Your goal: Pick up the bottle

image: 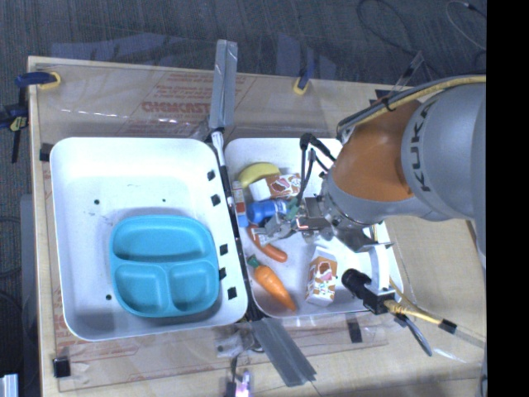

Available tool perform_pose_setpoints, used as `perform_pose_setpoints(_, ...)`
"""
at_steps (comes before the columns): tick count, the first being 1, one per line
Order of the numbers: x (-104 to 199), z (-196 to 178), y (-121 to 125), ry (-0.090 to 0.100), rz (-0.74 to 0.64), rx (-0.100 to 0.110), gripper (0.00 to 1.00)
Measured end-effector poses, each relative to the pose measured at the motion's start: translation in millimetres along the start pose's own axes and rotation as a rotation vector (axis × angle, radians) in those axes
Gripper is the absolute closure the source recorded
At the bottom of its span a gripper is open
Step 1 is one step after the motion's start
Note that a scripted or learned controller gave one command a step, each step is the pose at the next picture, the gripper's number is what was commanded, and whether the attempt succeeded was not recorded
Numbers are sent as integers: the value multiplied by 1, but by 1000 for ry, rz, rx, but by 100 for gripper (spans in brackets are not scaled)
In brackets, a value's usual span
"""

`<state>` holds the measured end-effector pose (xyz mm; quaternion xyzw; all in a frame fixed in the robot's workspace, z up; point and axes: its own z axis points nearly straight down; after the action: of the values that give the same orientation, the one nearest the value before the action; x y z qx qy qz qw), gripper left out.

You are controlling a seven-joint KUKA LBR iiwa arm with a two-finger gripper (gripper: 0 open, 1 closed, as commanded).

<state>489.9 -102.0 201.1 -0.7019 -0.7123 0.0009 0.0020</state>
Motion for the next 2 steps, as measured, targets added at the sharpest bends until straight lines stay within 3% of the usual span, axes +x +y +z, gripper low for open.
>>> perform_pose_setpoints(1, -37, 25, 66, -1, 34, 0, 0)
perform_pose_setpoints(2, -10, 90, 76, -7, -41, -21, 0)
